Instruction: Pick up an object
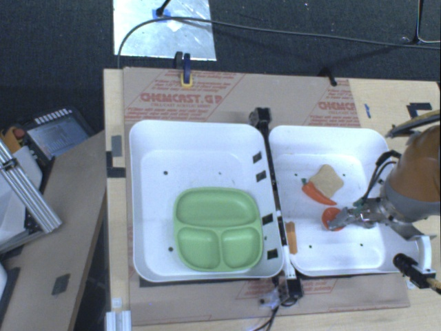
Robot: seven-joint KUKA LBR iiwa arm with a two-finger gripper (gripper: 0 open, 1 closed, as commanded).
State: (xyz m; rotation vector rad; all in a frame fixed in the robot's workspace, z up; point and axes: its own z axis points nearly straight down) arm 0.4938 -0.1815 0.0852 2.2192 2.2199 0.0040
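Arm in from 3 o'clock, low over right bin [324, 135]. I read jaws [342, 219] as narrow, tips at small red piece [331, 218], touching or just beside (can't confirm it sits between them, so no claim of hold). Carrot [315, 192] and tan block [326, 181] lie together at 11 o'clock of red piece, near, likely why approach stays low and sideways. Left bin [148, 185] carries green divided tray [218, 228], well apart on table. Grasp step, my judgement.

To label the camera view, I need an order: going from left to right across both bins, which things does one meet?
Green divided plate → orange stick lying on the divider → carrot → hand → grey arm.
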